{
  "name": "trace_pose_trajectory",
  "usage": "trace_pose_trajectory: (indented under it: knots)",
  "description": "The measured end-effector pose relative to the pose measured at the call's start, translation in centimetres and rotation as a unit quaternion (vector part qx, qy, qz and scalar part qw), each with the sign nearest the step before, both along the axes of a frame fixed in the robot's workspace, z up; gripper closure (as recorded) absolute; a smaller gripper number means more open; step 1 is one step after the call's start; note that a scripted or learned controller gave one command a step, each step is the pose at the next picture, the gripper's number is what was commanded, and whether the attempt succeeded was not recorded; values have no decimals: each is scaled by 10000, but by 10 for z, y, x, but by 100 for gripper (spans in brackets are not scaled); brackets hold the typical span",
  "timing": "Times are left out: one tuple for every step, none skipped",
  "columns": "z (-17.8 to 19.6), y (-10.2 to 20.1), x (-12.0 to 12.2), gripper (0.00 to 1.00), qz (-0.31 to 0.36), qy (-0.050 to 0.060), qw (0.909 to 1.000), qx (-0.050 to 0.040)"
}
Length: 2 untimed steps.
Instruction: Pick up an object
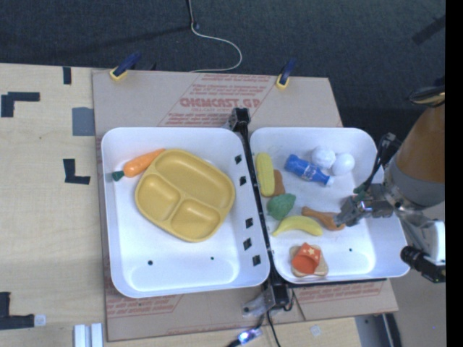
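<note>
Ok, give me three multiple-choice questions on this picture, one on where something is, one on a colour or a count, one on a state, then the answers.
1. Where is the carrot?
A. In the left bin, touching the yellow tray
B. In the right bin, by the banana
C. On the cardboard outside the bins

2. What colour is the bottle in the right bin?
A. Red
B. Blue
C. Green

3. How does the tray lie?
A. Face up, its compartments bare
B. Upside down
C. Standing on its edge against the wall

Answers: 1 A, the carrot lies at the tray's upper left corner in the left bin. 2 B, its body is blue with a white end. 3 A, all three compartments show with nothing in them.
</note>
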<state>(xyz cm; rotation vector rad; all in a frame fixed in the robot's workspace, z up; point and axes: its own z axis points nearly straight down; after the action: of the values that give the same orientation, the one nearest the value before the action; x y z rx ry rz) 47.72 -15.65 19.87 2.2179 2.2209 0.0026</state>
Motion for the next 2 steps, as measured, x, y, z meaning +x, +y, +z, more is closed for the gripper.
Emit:
trace_pose_trajectory:
  knots:
    - [27, 1, 1, 100, 2, 10, 10000, 4]
    - [32, 61, 2, 100, 32, 26, 10000, 17]
